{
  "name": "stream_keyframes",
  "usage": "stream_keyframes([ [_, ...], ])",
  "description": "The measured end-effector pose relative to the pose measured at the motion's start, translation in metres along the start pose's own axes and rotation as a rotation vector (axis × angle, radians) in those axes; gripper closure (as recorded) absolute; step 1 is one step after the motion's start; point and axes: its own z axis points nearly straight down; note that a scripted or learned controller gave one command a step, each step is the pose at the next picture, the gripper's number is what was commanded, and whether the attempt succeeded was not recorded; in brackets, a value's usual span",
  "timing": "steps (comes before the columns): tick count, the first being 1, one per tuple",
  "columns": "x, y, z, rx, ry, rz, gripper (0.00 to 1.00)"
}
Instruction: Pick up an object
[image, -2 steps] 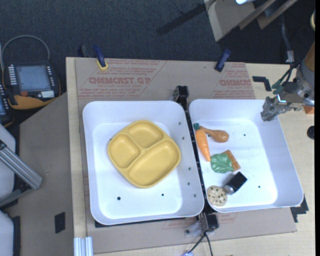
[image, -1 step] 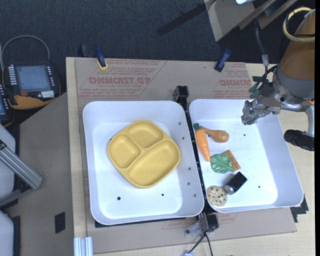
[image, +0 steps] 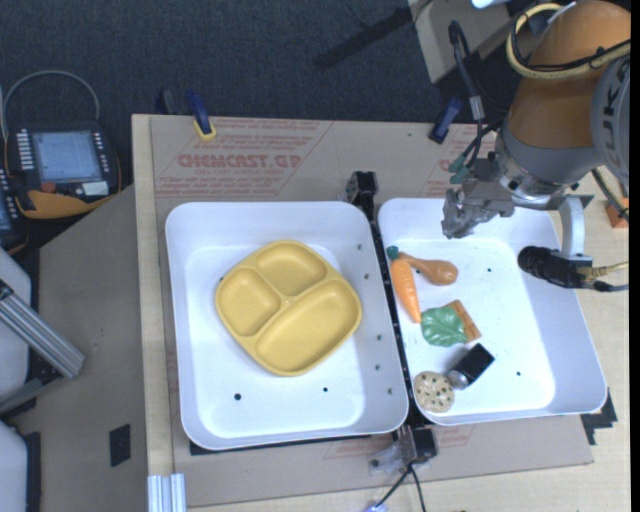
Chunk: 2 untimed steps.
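Camera view gives us, from left to right, a yellow divided plate (image: 290, 318) in the left bin (image: 190, 300), then in the right bin (image: 560, 350) a carrot (image: 405, 288), a chicken drumstick (image: 432, 268), a green-and-orange piece (image: 446, 325), a cookie (image: 433, 391) and a small black object (image: 473, 364). We see the gripper (image: 466, 222) at upper right of centre, above the drumstick and apart from it, with nothing between its jaws. Whether they are open or closed we cannot tell.

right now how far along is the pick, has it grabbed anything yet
Nothing looks picked yet. The carrot, drumstick, green piece, cookie and small black item all lie in the right bin. The gripper hangs above the bin's far-left corner, near the drumstick. Descending, grasping and lifting remain. The yellow plate sits in the left bin.
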Motion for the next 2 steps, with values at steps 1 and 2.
stream_keyframes([
  [1, 0.048, 0.016, 0.008, 0.0, 0.0, 0.001, 1.0],
  [2, 0.104, 0.01, 0.018, 0.005, 0.001, 0.001, 1.0],
])
